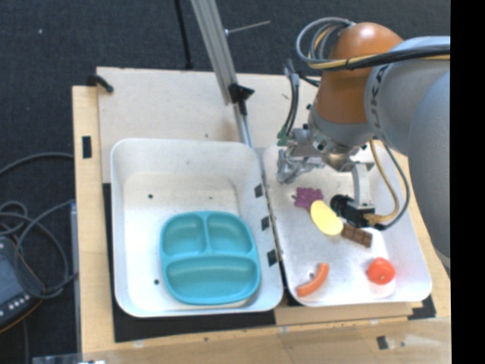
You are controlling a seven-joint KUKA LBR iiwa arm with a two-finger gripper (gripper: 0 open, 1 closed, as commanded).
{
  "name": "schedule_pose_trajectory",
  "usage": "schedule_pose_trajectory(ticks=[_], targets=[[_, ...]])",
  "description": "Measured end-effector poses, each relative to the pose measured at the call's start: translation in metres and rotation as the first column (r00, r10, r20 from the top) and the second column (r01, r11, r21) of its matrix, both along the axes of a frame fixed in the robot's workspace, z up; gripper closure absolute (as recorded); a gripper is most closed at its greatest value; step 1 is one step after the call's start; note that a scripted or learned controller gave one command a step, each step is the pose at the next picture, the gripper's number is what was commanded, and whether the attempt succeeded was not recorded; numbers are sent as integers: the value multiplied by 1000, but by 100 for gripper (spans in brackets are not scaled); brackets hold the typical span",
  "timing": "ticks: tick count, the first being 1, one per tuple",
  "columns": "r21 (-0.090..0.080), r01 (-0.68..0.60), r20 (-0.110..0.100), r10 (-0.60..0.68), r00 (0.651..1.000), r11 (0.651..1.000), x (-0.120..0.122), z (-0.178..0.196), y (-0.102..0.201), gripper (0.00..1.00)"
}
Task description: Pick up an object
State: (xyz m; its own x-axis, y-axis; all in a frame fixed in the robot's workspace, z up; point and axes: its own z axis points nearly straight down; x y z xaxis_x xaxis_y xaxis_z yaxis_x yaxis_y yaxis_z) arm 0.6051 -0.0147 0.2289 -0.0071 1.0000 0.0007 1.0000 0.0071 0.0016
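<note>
Purple object (307,197) in right bin (409,268), near its far left corner, beside yellow piece (326,218). Brown block (358,236), orange sausage (313,279) and red item (380,271) lying nearer. Jaws (289,171) poised just above purple object; spread or pressed together, impossible to tell. Teal divided plate (209,258) in left bin (129,203).

No readable text, labels, brands, numbers or signs anywhere: none on bins, objects, arm or tabletop.
</note>
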Motion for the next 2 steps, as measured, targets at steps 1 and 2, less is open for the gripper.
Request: schedule_pose_trajectory(ticks=[1, 2], targets=[[0, 0, 0, 0, 1000, 1000, 24, -5, 50, 100], [1, 0, 1, 0, 1000, 1000, 37, 7, 96, 100]])
